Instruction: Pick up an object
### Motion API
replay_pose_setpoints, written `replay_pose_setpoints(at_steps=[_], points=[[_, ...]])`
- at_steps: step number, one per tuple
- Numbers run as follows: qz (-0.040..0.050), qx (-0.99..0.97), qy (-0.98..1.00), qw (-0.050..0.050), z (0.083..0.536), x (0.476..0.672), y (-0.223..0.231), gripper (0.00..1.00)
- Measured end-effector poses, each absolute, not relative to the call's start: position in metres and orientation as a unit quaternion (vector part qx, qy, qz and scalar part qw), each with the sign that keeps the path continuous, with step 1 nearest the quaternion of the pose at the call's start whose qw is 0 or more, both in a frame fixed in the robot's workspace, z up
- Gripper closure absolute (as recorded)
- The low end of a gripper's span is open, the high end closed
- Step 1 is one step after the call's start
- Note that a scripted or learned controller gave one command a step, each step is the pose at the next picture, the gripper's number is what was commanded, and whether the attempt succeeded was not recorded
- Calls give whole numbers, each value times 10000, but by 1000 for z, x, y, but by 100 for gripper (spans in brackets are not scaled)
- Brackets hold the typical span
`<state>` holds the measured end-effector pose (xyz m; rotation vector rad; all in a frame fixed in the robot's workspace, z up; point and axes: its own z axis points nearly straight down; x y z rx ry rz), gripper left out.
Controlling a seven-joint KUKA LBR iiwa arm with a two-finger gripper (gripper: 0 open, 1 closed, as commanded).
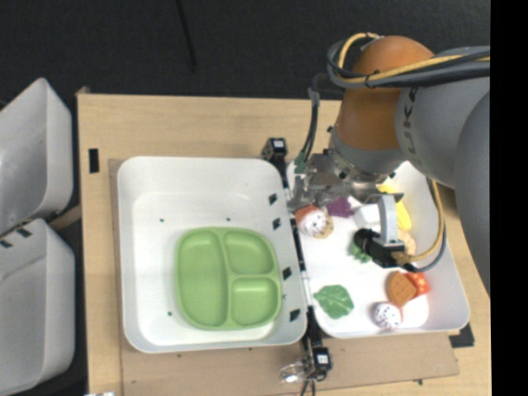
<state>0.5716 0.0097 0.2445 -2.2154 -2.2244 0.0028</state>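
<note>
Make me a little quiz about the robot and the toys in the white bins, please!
1. True or false: the green divided plate lies in the left bin.
2. Which lies nearest the front edge of the right bin? A) green leaf B) white dotted ball C) purple toy
3. Fill in: the gripper hangs over the right bin's ____ corner, nearest the divide.

Key: 1 true; 2 B; 3 back

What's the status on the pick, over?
Gripper low over right bin, fingers hidden. Ball just below it, not seen held. Purple toy crowding alongside.
</note>
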Motion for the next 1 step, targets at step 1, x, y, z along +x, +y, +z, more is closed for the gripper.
replay_pose_setpoints(at_steps=[1], points=[[22, -7075, -7067, 9, 231, 578, -3, 100]])
